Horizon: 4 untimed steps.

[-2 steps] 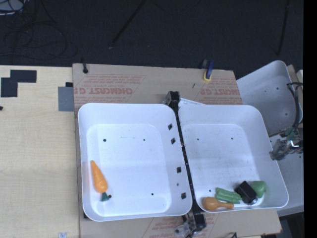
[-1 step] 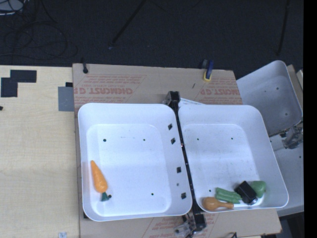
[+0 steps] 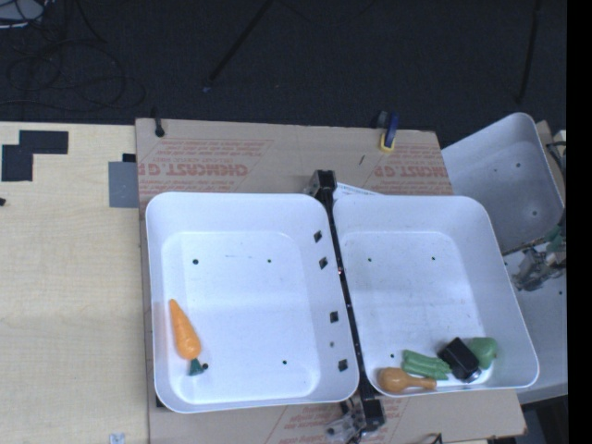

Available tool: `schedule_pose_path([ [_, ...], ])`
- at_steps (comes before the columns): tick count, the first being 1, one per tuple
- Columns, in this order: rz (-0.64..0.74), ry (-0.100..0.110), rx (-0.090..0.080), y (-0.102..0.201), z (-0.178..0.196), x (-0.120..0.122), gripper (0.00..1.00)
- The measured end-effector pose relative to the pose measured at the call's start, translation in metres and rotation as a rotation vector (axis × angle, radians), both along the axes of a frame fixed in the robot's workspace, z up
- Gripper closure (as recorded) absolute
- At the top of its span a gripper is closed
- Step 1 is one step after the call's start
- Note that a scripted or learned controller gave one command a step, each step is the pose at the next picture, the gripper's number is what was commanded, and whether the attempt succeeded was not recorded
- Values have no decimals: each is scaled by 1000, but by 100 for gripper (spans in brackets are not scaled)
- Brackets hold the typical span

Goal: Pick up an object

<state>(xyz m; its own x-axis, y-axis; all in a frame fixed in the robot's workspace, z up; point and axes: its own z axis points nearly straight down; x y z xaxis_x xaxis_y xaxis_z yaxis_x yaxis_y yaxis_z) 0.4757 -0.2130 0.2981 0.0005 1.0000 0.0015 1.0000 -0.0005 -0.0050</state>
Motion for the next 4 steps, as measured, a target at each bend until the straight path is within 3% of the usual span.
schedule_pose_path([
  [1,1,-7,-3,-1,45,0,100],
  [2,0,3,1,0,-30,-1,100],
  [3,1,-8,-3,-1,27,0,100],
  [4,2,-5,-2,-1,48,0,100],
])
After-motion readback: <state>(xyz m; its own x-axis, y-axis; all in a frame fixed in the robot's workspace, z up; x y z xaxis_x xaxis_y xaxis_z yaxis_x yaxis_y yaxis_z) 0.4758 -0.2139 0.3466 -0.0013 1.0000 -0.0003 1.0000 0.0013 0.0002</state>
